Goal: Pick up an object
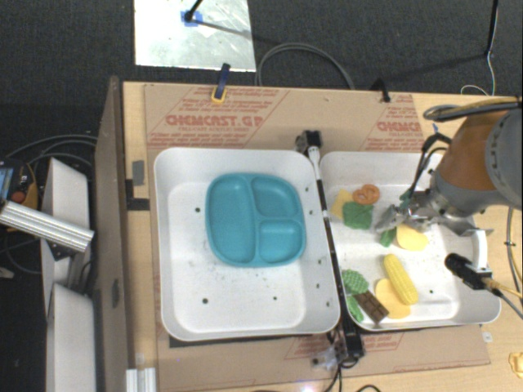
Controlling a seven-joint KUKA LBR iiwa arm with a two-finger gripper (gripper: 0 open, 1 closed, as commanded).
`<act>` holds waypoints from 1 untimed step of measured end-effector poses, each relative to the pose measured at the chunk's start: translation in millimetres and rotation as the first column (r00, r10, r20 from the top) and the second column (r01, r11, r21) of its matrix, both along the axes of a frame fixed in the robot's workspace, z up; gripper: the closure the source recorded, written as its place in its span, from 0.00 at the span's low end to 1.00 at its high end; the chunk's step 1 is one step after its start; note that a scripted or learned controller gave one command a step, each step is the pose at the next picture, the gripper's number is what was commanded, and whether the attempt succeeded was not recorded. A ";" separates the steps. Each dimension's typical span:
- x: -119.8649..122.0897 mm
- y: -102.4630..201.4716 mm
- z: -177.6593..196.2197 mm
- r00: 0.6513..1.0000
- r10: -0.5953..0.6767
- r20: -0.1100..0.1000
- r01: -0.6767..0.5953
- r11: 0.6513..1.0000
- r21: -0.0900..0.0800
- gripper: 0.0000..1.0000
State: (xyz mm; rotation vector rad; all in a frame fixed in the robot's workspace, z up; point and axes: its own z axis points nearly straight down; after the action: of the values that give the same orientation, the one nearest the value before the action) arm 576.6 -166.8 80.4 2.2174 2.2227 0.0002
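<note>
While hovering low in the right bin (458, 305), the gripper (391, 221) is lying just left of a yellow piece (413, 239); finger state indeterminable.

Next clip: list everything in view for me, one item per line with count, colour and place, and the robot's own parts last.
Bins: 2, white, side by side on the bench.
Divided plate: 1, teal, middle of the left bin.
Corn cob: 1, yellow, right bin, near side.
Round slice: 1, orange, right bin, far side.
Green piece: 1, just below the orange slice.
Yellow piece: 1, right bin centre, beside the claw.
Green ridged piece: 1, right bin, near-left corner.
Brown bar: 1, near the front rim.
Arm: 1, grey and orange, entering from the right.
Claw: 1, low over the right bin; fingers unclear.
</note>
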 end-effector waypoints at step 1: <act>1.9 0.0 16.1 1.000 0.002 0.005 -0.002 1.000 0.000 1.00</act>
State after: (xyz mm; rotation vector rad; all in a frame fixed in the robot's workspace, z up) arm 578.5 -166.9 96.5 2.2132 2.2220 0.0058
